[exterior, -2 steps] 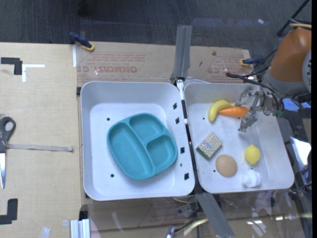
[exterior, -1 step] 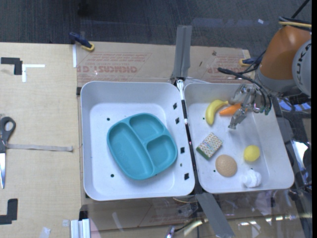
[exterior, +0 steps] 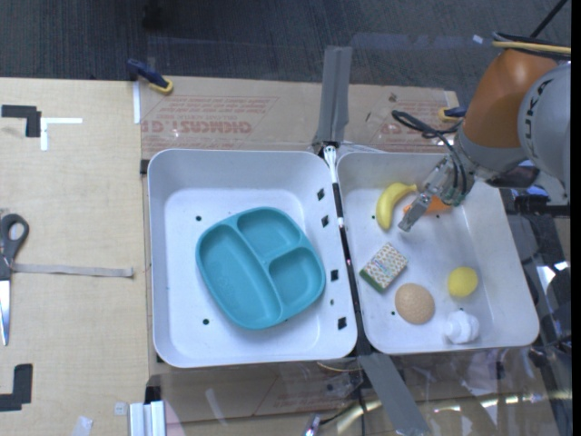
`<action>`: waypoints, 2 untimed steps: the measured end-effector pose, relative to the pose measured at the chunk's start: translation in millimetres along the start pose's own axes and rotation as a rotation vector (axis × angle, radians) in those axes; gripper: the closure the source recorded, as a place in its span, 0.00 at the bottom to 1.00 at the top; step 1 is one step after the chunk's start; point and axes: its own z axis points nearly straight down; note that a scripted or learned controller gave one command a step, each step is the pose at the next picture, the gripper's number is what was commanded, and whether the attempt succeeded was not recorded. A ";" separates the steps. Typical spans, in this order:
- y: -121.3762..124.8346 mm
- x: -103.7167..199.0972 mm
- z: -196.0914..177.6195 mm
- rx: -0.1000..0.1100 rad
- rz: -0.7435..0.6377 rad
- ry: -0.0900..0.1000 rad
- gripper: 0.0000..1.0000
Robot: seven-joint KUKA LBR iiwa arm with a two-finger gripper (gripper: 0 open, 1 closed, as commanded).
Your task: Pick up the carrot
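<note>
Hand (exterior: 423,206): down in the right bin (exterior: 508,307), near its back, just right of the banana (exterior: 391,203)
Grip: can't really tell how far open, too small and blurry
Carrot (exterior: 438,203): bit of orange right at the hand, touching it, held or not unclear
Right bin extras: sponge (exterior: 384,267), egg (exterior: 415,302), lemon (exterior: 462,282), white bit (exterior: 460,327) at front
Left bin (exterior: 172,271): teal plate (exterior: 261,267)
Tabletop (exterior: 73,207): scissors (exterior: 9,266) at left edge

A robotics lab: white bins (exterior: 163,271) on a cardboard-covered bench (exterior: 73,334), industrial arm (exterior: 508,107).
</note>
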 end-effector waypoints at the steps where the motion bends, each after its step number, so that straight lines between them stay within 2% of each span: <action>1: 1.5 -0.9 -10.7 0.000 -0.005 -0.006 1.00; 2: 62.2 67.0 -100.5 -0.002 -0.193 -0.002 1.00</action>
